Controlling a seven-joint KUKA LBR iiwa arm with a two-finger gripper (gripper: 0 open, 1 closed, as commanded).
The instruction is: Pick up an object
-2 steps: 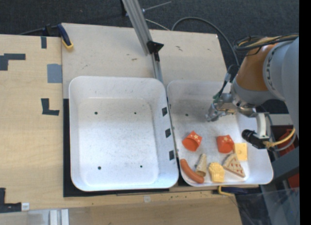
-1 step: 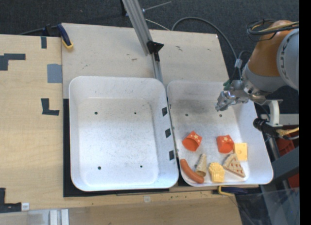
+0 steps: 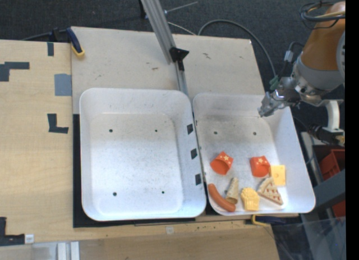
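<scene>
Two white bins [image 3: 134,99], no legible writing.

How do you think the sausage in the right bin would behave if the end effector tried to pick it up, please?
The sausage looks long, round and smooth, so it could roll or slip from a pinch. It lies against the bin wall, which may block one finger. It seems a small toy, probably light and stiff.

My arm [image 3: 324,45] is cut off by the right edge. My tool [image 3: 268,107] is too small and blurred to make out its fingers. The counter [image 3: 33,141] runs off the left edge.
</scene>
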